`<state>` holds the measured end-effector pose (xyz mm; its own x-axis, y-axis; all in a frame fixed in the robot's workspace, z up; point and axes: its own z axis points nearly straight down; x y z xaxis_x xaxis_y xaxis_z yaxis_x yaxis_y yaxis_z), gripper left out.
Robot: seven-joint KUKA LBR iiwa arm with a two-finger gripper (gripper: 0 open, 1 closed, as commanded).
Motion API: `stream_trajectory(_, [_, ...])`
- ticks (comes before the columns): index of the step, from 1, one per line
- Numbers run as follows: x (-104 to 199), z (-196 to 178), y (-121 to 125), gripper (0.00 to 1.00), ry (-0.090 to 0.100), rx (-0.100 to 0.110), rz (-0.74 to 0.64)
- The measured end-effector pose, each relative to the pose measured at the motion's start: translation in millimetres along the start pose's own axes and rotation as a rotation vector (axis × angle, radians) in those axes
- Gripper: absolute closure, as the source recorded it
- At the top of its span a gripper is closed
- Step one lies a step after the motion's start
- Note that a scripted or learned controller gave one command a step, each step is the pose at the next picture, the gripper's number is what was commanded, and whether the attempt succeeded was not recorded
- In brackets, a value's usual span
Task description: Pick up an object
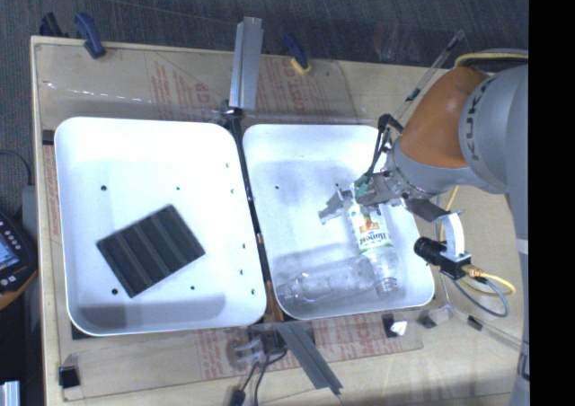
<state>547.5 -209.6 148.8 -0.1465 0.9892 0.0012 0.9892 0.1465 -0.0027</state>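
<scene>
The fingers (346, 200) are seen low in the right bin (296, 148), but whether they are spread or closed cannot be told; the metal parts there are too small and blurred. The gripper (359, 193) is held just above the top of a labelled bottle (371, 238), which is laid lengthwise in the bin's right part, cap end towards the near rim. No grip on the bottle can be made out. A second, clear bottle (323, 286) is seen lying on its side along the near wall, just beside the labelled one, and whether the two touch cannot be told. The arm (467, 126) is brought in from the right, its orange band above the wrist. In the left bin (135, 139) a dark ribbed slab (150, 249) is laid flat, turned at a slant. Both bins are set side by side on the tabletop (135, 72), with clamps (88, 33) along its far edge.
</scene>
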Motion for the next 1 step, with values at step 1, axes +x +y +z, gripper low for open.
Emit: stream_trajectory(1, [0.0,0.0,0.0,0.00,0.000,0.000,0.000])
